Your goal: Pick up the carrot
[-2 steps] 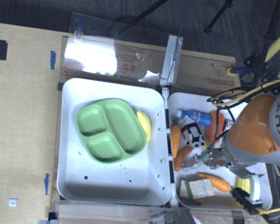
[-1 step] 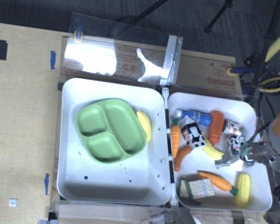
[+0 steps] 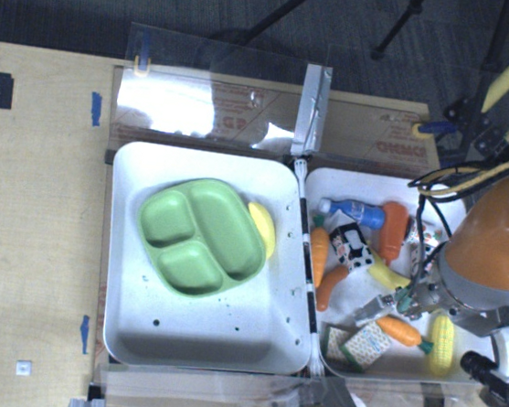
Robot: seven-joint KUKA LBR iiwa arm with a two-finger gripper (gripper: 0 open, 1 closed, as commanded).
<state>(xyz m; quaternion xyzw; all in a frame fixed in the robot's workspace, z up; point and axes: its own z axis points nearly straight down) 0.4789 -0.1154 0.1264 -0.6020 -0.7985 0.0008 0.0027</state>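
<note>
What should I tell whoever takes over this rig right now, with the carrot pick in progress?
End effector: low in the right bin, near its front; whether it is open or shut cannot be told from the camera view, and nothing shows as held.
Carrot: lying in the right bin just in front of the end effector, beside the corn cob.
Other orange pieces lie along the divider; do not mistake them for it.
Left bin: holds the green divided plate and a yellow piece.
Done: arm positioned over the carrot area.
Left: grasp the carrot and lift it.
</note>
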